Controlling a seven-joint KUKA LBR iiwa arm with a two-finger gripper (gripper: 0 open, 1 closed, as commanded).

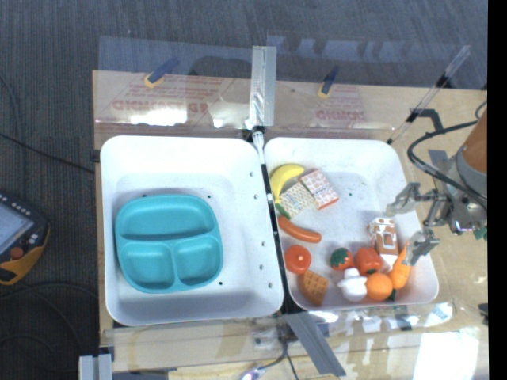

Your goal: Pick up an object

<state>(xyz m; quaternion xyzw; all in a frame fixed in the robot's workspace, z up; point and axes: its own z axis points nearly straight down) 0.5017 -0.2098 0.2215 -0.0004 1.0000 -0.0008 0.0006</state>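
The big blue tray (168,240) sits alone in the left bin (190,307). The right bin (356,169) holds the toy food. The gripper (418,220) hangs wide open over its right edge, holding nothing. It looks ready to go down. The carrot (402,271) lies closest, squeezed against the orange (379,286).

Arm (478,153) cut off by right edge; pile toys (372,271) overlap.
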